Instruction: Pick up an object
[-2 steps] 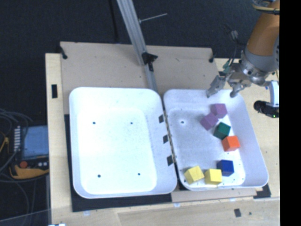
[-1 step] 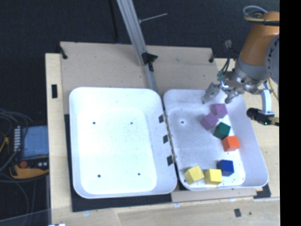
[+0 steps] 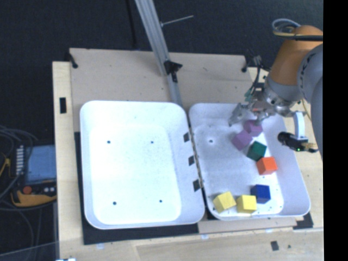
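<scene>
bins point(image 3: 136, 113) white | blocks (seven): purple point(image 3: 242, 140), green point(image 3: 256, 150), orange point(image 3: 266, 165), blue point(image 3: 261, 192), yellow point(image 3: 224, 202)

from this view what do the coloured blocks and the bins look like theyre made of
Blocks, such as the orange block and blue block: probably painted wood or foam, matte, with flat solid colour and no glints. Right bin and left bin: likely moulded plastic, smooth white, with rounded corners.

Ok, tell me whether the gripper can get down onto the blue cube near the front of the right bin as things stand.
Probably yes. The blue cube lies uncovered in the right white bin, apart from the orange cube but close beside a yellow cube. The gripper hangs over the purple blocks, farther back.
</scene>
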Robot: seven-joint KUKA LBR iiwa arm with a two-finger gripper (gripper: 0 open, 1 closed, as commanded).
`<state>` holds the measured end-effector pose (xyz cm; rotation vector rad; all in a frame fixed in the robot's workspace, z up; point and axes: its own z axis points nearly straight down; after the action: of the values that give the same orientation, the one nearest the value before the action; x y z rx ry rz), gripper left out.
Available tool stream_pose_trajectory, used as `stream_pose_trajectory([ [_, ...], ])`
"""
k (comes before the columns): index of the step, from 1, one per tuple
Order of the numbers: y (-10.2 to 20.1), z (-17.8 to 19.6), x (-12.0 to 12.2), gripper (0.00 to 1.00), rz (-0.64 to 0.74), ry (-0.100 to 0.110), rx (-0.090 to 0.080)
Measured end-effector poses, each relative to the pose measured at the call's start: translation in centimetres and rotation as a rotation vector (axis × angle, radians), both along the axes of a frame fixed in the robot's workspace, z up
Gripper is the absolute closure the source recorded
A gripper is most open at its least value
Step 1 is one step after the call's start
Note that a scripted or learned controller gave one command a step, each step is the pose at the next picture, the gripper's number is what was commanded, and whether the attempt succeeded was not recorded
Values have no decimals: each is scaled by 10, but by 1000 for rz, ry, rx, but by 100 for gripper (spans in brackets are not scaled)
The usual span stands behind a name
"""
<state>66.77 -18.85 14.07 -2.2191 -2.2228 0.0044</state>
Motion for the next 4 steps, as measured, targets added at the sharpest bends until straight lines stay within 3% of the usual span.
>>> stream_pose_trajectory([
  [1, -1, 15, 2, 100, 1, -7, -3],
  [2, -2, 61, -2, 100, -2, -9, -1],
  [3, -4, 84, -2, 100, -2, -7, 0],
  [4, 45, 98, -21, 100, 4, -4, 2],
])
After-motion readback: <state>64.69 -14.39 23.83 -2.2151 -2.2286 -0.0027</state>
